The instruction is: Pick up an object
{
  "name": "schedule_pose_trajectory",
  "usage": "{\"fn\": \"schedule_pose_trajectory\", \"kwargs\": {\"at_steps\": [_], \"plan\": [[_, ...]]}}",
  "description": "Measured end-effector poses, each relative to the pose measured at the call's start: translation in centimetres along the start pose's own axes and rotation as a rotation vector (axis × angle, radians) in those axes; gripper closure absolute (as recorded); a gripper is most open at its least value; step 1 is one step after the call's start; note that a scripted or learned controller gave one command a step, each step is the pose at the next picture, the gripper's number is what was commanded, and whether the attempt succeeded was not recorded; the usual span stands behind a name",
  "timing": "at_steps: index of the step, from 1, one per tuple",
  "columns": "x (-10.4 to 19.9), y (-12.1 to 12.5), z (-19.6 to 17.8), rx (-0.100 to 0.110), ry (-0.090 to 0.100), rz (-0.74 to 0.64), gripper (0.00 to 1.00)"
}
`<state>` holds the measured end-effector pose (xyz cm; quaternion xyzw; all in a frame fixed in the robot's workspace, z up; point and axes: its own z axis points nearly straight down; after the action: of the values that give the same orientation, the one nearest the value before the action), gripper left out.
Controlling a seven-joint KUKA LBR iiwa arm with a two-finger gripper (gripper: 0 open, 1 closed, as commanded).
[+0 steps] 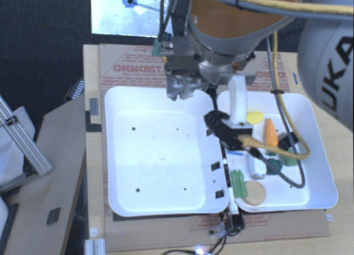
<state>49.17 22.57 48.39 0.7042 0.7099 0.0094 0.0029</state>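
Observation:
My gripper hangs from the grey and orange arm over the far rim of the left bin; nothing shows under it. The right bin holds the objects: a yellow piece, an orange carrot-like piece, a ridged light-green piece, a tan round disc, a dark green piece and a white piece. All of these lie to the right of the gripper and nearer the camera. The arm's body hides the far part of the right bin.
Both white bins sit side by side on a cardboard sheet on the bench. A raised divider separates them. A yellow cable loops across the right bin over the objects. A metal rail lies off to the left.

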Motion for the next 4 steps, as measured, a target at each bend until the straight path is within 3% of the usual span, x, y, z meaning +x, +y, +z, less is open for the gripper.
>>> {"fn": "schedule_pose_trajectory", "kwargs": {"at_steps": [1,3,4], "plan": [[0.9,-0.6,2.1,0.017,-0.009,0.002,1.00],[0.9,-0.5,-1.5,0.015,-0.008,0.001,1.00],[0.9,-0.5,0.0,0.017,-0.009,0.003,1.00]]}}
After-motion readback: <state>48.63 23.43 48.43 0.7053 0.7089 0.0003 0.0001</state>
